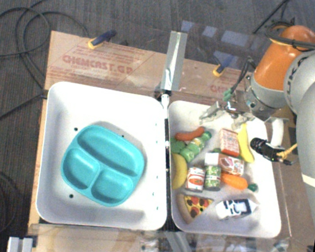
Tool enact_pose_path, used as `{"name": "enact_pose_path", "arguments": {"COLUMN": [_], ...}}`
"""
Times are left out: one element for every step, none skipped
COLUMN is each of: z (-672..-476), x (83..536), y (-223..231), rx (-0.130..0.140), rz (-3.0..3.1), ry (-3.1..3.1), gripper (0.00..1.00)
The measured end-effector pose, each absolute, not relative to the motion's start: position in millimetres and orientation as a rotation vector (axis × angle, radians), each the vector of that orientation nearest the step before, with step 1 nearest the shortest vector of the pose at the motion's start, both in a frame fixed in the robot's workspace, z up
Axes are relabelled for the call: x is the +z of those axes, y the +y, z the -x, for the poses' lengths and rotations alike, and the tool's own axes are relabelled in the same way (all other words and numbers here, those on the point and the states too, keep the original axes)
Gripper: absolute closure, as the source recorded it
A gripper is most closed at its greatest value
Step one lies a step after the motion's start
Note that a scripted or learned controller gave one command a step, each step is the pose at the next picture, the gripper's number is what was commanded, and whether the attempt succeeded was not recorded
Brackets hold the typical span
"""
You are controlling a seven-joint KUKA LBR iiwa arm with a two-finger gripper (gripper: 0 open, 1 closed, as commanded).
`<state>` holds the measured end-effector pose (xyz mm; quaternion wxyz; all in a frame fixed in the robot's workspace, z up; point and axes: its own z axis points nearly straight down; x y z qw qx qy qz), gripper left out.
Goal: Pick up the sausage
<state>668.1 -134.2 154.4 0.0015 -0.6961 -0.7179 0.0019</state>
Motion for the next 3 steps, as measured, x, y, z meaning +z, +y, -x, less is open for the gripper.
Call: {"name": "enact_pose_path", "arguments": {"z": [-670.1, -671.4, -644.0], "x": [88, 98, 209], "y": [-104, -104, -15], "rx": [0.002, 0.000, 0.005], "rz": [2.157, 2.156, 2.094], "ry": [-2.293, -2.295, -2.336], "gripper": [0.00, 1.00, 1.00]}}
